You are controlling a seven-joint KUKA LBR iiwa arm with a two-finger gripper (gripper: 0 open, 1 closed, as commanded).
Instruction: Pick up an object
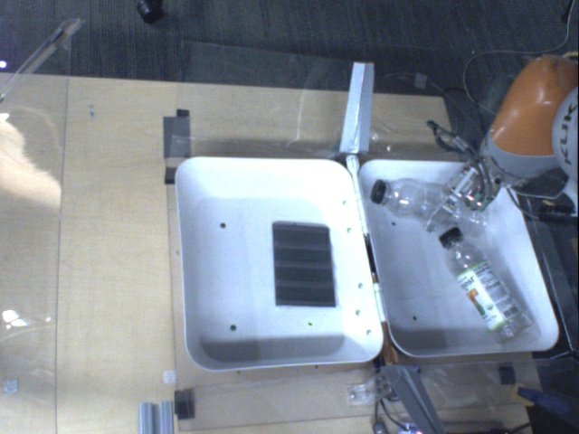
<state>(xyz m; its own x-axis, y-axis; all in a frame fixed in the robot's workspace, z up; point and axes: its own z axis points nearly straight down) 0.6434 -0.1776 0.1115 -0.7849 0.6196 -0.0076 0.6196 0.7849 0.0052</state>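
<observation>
**Two bins, two bottles, one dark pad, and a gripper I can't quite read**

Quick count first. There are two shallow white bins sitting side by side on the wooden bench [99,269]. The left bin [204,242] has exactly one thing in it: a dark ribbed rectangular pad [304,264] lying flat around the middle of the floor. The right bin [407,319] has two clear plastic bottles. The first bottle [409,196] lies on its side up near the back of that bin, black cap pointing toward the divider between the bins. The second bottle [481,287] lies at a diagonal toward the front right corner, black cap pointing up and back, with a label showing some green and orange print. The two bottles are near each other but don't look like they're touching.

Now the arm. It comes in at the top right, orange band and grey body obvious. The gripper [469,193] is down at the back of the right bin, right by the base end of the first bottle, looks to be against it or just beside it. Honestly can't tell how wide the metal fingers are set, or if they've got anything pinched; it's a blurry tangle of shiny metal over see-through plastic.

Other murky bits: the arm is cut off by the frame edge, the label text is too small to read, and the first bottle's clear body kind of melts into the white bin floor.
</observation>
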